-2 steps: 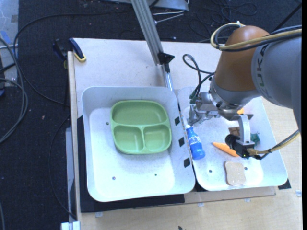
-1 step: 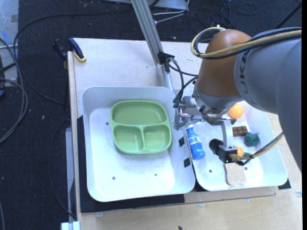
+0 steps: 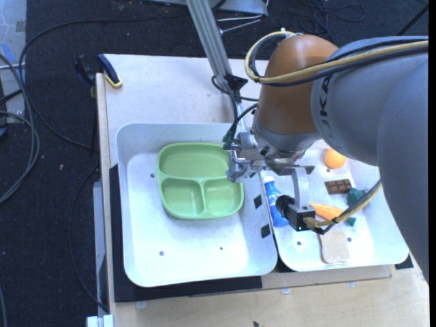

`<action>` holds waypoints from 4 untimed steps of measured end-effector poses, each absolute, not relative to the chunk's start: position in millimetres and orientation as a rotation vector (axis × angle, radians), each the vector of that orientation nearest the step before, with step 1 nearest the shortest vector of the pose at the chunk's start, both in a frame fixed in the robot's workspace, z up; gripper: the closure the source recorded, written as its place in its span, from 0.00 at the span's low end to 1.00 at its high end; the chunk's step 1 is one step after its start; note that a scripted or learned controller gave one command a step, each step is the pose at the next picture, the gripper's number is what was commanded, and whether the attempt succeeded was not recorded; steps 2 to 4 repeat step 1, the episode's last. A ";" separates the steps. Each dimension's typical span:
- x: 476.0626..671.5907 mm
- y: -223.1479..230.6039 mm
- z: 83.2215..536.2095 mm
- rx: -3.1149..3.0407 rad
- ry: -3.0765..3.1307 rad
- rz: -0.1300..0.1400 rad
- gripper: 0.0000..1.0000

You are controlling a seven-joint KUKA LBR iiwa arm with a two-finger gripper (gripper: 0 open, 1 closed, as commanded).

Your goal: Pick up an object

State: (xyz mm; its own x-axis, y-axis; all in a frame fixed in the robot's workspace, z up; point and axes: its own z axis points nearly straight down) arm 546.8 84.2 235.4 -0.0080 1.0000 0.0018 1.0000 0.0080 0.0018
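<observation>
Nearest the lens: grey arm, reaching in from the right above the right bin.

Noted gripper at the right rim of the green divided plate, close to the right edge of the left bin. Cannot tell how wide open, nor whether anything is held; wrist in the way.

Taken as target: the plate, lying flat mid-bin on the left, toward the back edge.

Other candidates, all in the right bin:
- blue-and-white tube along the left edge
- orange ball near the back edge
- brown block
- carrot-shaped piece
- tan slab near the front edge

Risks, as judged:
- thin rim pinch slipping on the lift
- wide plate tilting from a one-sided hold and dragging on the bin floor
- closing just off the rim and catching nothing
- plate shoved toward the wall between the bins instead of gripped
</observation>
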 end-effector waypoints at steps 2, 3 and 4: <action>546.8 81.0 234.5 -2.219 -2.224 0.000 0.00; 546.8 81.0 234.5 -2.219 -2.224 0.000 0.00; 546.8 81.0 234.5 -2.219 -2.224 0.000 0.00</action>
